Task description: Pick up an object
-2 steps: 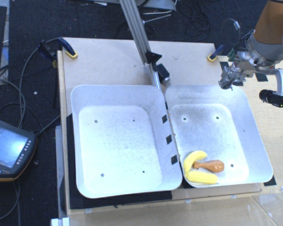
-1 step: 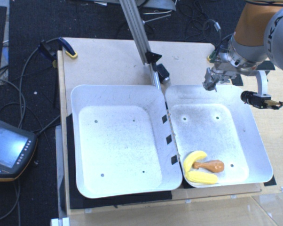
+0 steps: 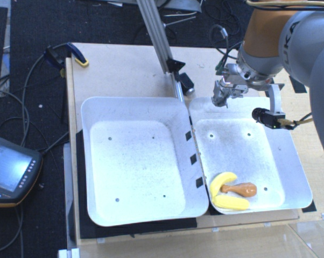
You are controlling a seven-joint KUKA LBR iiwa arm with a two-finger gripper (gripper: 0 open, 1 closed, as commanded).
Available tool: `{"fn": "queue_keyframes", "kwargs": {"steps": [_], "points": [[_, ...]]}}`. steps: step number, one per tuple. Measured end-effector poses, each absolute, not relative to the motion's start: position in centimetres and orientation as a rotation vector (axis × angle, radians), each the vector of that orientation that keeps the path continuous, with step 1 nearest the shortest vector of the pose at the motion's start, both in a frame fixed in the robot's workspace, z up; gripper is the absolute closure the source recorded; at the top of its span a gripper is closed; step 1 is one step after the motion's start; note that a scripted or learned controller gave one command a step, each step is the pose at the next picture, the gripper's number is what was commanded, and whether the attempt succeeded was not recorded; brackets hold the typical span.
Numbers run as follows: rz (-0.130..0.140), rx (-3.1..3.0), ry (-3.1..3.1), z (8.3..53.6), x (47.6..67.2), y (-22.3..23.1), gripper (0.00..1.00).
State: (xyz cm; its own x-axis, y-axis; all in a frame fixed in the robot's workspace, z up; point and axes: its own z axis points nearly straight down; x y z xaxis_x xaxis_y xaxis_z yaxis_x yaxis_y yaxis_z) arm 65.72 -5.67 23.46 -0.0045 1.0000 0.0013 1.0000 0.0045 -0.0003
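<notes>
The approach step is being judged as the one in hand: nothing is being carried, and the gripper (image 3: 221, 100) is being held high over the far rim of the right bin (image 3: 291, 160), well apart from the objects. How far the gripper is being opened is not being shown clearly enough to tell; nothing is being seen between its tips.

The objects are lying at the near edge of the right bin: a banana (image 3: 222, 180), a second yellow piece (image 3: 230, 202) just beside it, and a brown drumstick (image 3: 241, 189) resting between them and touching both. The left bin (image 3: 97, 144) is being left out of the work.

For the next move, travel toward the near edge and a descent over one piece are being called for. Because the three are being crowded together, a clean grasp on one alone is being judged as awkward.
</notes>
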Motion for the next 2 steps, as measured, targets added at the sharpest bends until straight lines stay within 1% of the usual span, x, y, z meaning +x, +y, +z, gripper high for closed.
{"fn": "queue_keyframes", "kwargs": {"steps": [1,2], "points": [[-0.001,-2.215,-2.226,22.7,65.1,0.2,1.00],[0.000,-2.215,-2.226,21.8,65.0,5.5,1.00]]}}
